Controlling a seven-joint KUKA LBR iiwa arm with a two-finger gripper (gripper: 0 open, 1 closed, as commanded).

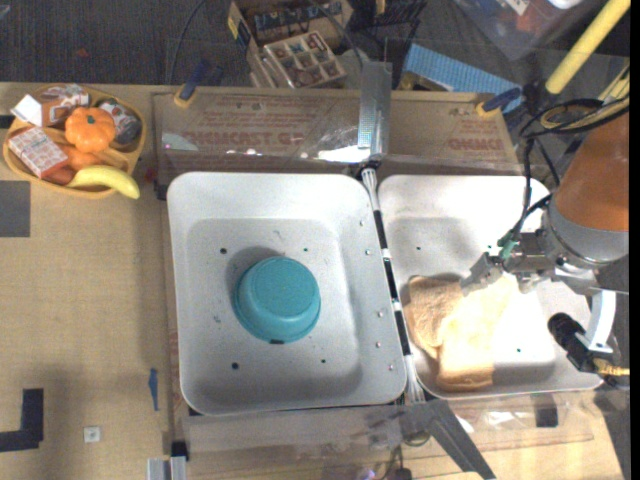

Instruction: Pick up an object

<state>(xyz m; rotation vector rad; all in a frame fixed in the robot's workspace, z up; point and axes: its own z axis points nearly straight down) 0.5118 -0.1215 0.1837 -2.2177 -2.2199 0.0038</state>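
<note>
Where wooden bench (pixel 80 308) bears white bins (pixel 200 208), claw (pixel 487 268) state unclear, over sponge (pixel 455 328).

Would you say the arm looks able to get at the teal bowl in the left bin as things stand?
Probably yes. The teal bowl sits alone, upside down, in the left bin, with nothing over it. The gripper is above the tan cloth in the right bin.

Two shallow white bins side by side on bench. Round teal plastic bowl (pixel 278 298) upside down mid left bin (pixel 200 208). Tan folded cloth (pixel 455 330) in right bin (pixel 440 208), front-left corner, against divider. Two-finger gripper (pixel 487 271) above cloth's back edge. Small basket of toy fruit (pixel 72 140) far left, behind bins.
</note>
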